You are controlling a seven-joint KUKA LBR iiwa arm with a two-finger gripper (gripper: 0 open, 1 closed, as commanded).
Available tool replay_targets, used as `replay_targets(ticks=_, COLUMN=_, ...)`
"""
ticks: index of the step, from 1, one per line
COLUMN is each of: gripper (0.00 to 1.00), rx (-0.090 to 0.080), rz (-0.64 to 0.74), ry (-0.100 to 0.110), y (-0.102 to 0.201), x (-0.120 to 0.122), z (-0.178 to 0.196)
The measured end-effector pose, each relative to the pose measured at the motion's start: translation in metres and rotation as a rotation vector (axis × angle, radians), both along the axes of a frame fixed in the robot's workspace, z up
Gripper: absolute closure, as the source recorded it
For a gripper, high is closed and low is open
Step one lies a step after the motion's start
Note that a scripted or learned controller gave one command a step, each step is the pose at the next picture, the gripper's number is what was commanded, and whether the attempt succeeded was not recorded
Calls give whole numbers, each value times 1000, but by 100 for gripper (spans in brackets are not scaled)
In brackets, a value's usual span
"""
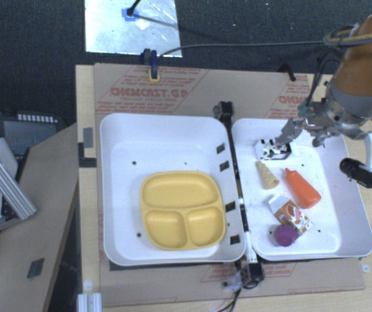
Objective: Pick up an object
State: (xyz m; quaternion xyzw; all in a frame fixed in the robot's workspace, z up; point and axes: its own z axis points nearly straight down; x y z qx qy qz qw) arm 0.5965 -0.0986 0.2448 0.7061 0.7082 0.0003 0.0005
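The right bin (348, 233) holds several small objects. A black-and-white item (270, 151) lies near its back left. In front of that are a tan cone (268, 174), an orange bottle-shaped piece (302, 187), a small printed carton (292, 216) and a purple lump (285, 235). The grey arm with the orange band (361, 64) reaches in from the upper right. My gripper (286, 135) hangs just above and to the right of the black-and-white item, and its tip overlaps that item's far edge. I see nothing lifted off the bin floor.
In the left bin (118, 174) sits a yellow divided plate (183, 210). A black divider with clips (233, 174) runs between the two bins. A black part of the arm (358, 169) juts over the right bin's right edge. Cables cross the back of the bench.
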Motion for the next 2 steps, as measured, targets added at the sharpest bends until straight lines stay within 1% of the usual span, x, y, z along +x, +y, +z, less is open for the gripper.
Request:
replay_targets(ticks=1, gripper=0, rx=1, rz=-3, ry=4, y=-6, x=-5, z=-60)
replay_targets(ticks=2, gripper=0, rx=0, rz=-3, ry=3, y=-8, x=0, z=-121)
